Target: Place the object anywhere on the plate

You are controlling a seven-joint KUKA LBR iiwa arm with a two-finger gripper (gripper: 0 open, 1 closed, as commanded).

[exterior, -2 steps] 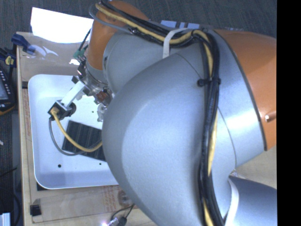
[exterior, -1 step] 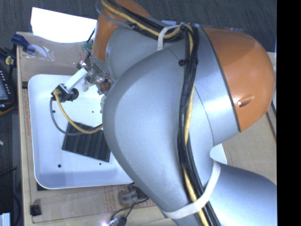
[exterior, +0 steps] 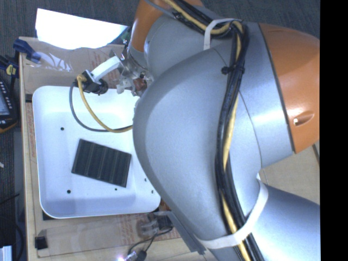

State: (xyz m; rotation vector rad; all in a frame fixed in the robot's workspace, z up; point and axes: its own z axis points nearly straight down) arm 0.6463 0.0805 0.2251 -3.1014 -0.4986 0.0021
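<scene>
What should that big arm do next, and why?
Probably pull back toward the right a little. The arm covers much of the bench, and the tool sits at the top edge of the white bin, away from the dark ribbed plate lying flat inside.

A dark grey, ribbed rectangular plate (exterior: 102, 162) is seen lying flat on the floor of a shallow white plastic bin (exterior: 46, 145). It is turned slightly askew to the bin's walls and sits toward the bin's near-left corner.
</scene>
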